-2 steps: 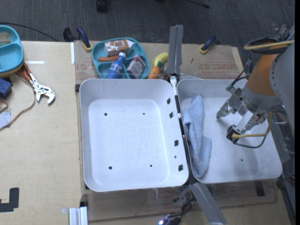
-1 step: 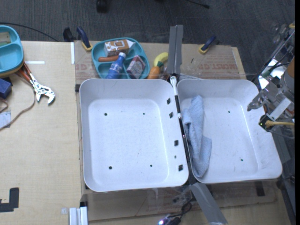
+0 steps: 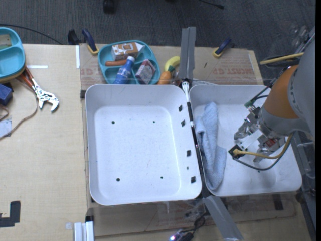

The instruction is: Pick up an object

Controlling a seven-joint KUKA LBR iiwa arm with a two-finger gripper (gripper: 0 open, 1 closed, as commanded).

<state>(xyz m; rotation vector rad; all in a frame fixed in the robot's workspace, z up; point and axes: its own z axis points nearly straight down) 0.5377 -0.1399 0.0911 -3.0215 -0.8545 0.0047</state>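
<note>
Two white bins side by side on the surface (image 3: pixel 45 185). Far left on the surface: blue dish (image 3: pixel 11 54) at the edge, wrench (image 3: pixel 44 98) just right of it. Behind the bins: teal tray (image 3: pixel 129 62) with small items, a blue bottle (image 3: pixel 123 70) among them; yellow piece (image 3: pixel 172 63) right of the tray. Left bin (image 3: pixel 100 185): bare floor, a few dark spots. Right bin (image 3: pixel 281 187): grey cloth (image 3: pixel 211 144), crumpled lengthwise, lying along the left wall, touching the divider between the bins. Arm (image 3: pixel 286 97) comes in from the right, orange band above the wrist. End effector (image 3: pixel 249 143) sits low over the right bin floor, right of the cloth and apart from it, cables looped under it. Can't tell whether it's open or closed; nothing visibly gripped
</note>
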